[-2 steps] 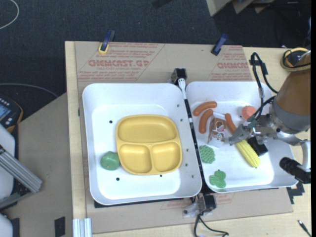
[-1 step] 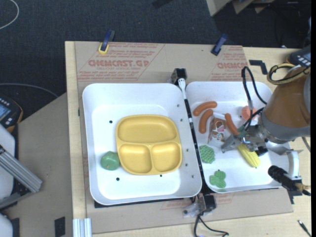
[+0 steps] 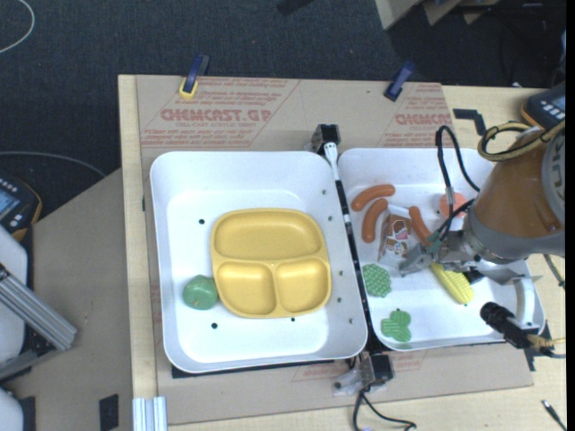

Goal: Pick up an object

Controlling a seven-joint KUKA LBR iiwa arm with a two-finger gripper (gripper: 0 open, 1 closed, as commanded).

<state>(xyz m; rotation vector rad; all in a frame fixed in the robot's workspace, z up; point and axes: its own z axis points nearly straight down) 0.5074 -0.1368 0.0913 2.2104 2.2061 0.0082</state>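
With the gripper (image 3: 415,260) low in the right bin (image 3: 467,334), its grasp impossible to tell, it could slip between the close-packed corn (image 3: 454,283), sausages (image 3: 373,195) and green pieces (image 3: 377,281), lifting nothing.

clamps: yellow (image 3: 190,86), blue (image 3: 399,81) | bench edge | dark carpet (image 3: 135,25) behind

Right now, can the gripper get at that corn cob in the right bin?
Probably yes. The gripper hangs low in the right bin, just beside the corn cob, and nothing lies on top of the cob. The sausages sit farther back, out of the way.
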